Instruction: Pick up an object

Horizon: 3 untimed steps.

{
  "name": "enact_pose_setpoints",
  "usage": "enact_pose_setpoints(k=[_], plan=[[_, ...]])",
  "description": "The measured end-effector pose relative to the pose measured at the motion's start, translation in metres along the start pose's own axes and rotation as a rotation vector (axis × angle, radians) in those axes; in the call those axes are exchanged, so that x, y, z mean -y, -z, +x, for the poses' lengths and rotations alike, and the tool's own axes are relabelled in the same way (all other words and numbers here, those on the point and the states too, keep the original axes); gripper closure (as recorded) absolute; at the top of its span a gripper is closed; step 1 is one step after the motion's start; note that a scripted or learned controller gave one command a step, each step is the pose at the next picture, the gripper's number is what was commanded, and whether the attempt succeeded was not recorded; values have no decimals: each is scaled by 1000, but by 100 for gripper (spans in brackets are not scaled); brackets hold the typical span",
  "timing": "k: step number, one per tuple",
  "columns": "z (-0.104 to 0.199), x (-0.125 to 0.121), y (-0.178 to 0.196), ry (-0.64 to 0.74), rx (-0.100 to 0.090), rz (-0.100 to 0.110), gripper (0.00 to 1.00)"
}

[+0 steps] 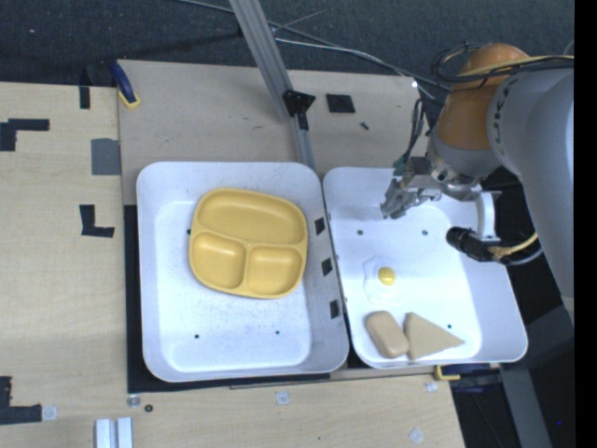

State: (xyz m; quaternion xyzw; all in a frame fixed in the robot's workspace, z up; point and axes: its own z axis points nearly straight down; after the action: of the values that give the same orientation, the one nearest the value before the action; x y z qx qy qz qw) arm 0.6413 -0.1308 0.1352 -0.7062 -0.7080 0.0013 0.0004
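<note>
Two white bins are sitting side by side across the middle of the frame, and the action is all on the right-hand one. The left bin (159, 278) is carrying a yellow divided plate (248, 242), three compartments showing, lying flat in the bin's upper half. Over in the right bin (485, 297), three small things are waiting: a little yellow round piece (386, 274) sitting near the middle of the floor, and down at the lower edge a tan rounded block (385, 333) lying just beside a tan wedge (431, 335), the two close enough that they may be touching.

The arm (522, 129) is reaching in from the right of the frame, grey casing filling the upper right corner, the orange band (471, 101) showing above the wrist. The gripper (399, 202) is hanging over the upper part of the right bin, pointing down and to the left, well apart from the yellow piece below it and farther still from the two tan pieces. Nothing is sitting between its tips. Whether the claw is spread or closed, I cannot tell; the tip is too small and dark against the bin.

Cables are trailing across the dark top of the frame, and a grey pole (266, 45) is slanting down toward the gap between the bins.
</note>
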Motion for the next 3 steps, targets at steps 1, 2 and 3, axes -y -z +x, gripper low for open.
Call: enact_pose_setpoints(k=[1, 2, 3], plan=[[3, -5, 62, -1, -1, -7, 100], [4, -5, 68, -1, -2, -3, 100], [61, -6, 78, 4, -4, -2, 100]])
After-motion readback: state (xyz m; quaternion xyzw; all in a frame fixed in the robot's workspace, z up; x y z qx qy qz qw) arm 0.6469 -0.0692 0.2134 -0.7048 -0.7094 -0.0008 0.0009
